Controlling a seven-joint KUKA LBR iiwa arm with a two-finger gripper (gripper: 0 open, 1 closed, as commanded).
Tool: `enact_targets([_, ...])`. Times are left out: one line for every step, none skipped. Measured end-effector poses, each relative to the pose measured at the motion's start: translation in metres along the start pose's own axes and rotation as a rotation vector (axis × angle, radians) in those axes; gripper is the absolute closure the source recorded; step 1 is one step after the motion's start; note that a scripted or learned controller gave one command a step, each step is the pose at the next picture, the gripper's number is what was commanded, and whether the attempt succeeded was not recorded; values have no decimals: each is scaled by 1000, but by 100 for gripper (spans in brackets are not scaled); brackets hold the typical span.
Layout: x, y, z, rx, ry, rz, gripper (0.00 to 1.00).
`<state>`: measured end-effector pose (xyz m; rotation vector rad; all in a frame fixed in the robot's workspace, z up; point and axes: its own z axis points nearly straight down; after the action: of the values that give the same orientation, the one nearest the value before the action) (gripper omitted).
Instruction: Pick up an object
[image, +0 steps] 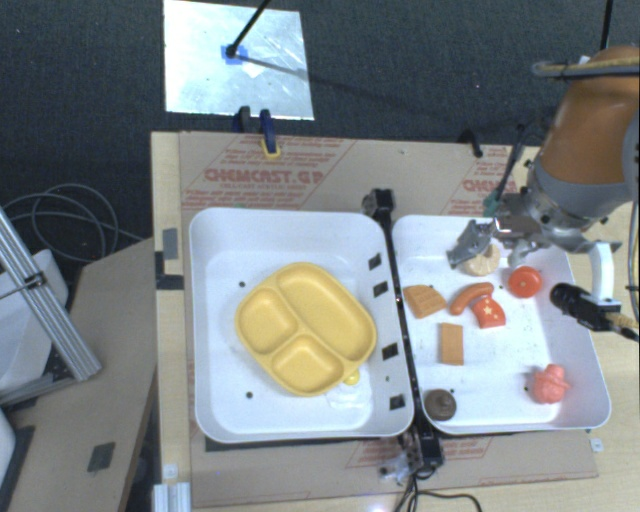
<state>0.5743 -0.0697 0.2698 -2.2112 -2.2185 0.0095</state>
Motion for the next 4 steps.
enact_targets([6, -59, 64, -4, 0, 3, 0])
enact_targets([-22, -80, 192, -8, -3, 6, 0])
enact_targets([-17, -28, 185, -17, -3, -3, 0])
enact_targets([-17, -30, 175, -15, -3, -1, 100])
